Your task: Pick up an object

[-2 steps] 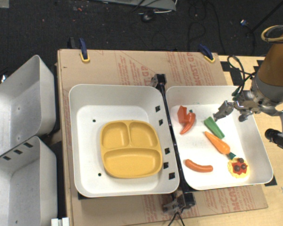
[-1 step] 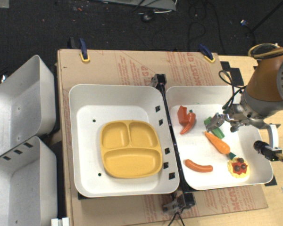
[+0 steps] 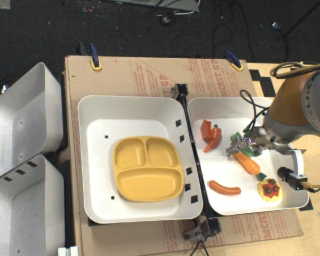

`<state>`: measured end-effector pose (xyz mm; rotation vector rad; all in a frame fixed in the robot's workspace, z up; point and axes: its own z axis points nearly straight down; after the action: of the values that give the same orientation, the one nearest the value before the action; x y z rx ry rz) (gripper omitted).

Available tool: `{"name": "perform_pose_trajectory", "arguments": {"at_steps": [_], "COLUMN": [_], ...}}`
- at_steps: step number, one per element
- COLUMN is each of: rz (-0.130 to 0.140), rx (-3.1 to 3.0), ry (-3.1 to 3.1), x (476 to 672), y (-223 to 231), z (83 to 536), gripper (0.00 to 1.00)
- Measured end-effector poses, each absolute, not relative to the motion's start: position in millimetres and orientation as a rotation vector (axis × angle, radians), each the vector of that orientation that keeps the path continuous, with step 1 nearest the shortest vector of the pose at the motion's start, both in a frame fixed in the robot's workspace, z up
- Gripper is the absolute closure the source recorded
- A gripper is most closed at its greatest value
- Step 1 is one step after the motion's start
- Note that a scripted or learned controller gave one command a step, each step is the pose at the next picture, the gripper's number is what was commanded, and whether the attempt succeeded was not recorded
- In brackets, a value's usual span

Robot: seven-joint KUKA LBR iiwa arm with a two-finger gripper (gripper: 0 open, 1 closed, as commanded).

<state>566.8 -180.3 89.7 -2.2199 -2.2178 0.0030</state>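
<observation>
In the right bin [image 3: 224, 110] lie a red pepper [image 3: 210, 135], an orange carrot [image 3: 248, 164], a red-brown sausage [image 3: 224, 188] and a small yellow toy with red spots [image 3: 270, 190]. My gripper [image 3: 244, 145] hangs low over the bin's right half, right at the carrot's upper left end. A bit of green [image 3: 236, 138] shows beside the gripper. The gripper's body hides the spot where it meets the carrot, and I see nothing lifted off the bin floor.
The left bin [image 3: 96, 116] bears a yellow divided plate [image 3: 148, 168]. A black divider [image 3: 191, 143] runs between the two bins. The arm's orange band and grey wrist [image 3: 296, 111] cover the right bin's far right side. Two spare white bins [image 3: 21, 143] stand at the left.
</observation>
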Motion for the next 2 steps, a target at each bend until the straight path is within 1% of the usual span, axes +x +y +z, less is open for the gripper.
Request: {"name": "perform_pose_trajectory", "arguments": {"at_steps": [1,2], "rz": [-0.001,-0.004], "rx": [-2.224,-2.224], "ry": [-2.222,-2.228], "x": [568.1,568.7], "y": [-180.6,-183.8], "z": [102.7,166.1], "gripper": [1.0,1.0]}}
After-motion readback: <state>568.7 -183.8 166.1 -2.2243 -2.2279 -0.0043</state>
